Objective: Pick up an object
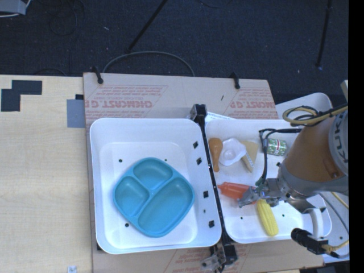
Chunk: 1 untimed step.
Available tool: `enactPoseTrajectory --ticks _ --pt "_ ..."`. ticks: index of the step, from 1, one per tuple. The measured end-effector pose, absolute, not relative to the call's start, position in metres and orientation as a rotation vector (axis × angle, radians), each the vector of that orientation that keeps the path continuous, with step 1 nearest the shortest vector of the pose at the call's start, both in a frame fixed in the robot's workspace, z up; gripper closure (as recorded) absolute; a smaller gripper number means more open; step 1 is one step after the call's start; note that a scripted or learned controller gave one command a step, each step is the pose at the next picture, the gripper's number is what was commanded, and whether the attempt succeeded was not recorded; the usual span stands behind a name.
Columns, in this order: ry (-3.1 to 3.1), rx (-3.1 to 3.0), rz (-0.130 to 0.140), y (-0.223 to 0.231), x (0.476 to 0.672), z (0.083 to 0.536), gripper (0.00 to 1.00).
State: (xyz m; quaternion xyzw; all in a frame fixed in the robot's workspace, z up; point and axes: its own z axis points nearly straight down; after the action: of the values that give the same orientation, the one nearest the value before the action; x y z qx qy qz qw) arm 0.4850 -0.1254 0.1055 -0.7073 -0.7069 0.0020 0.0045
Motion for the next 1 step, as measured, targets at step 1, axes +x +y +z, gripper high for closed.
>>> enactPoseTrajectory --ticks 1 --pt "-2.217 -2.219 0.003 -0.1244 0.4845 0.0867 0.0"
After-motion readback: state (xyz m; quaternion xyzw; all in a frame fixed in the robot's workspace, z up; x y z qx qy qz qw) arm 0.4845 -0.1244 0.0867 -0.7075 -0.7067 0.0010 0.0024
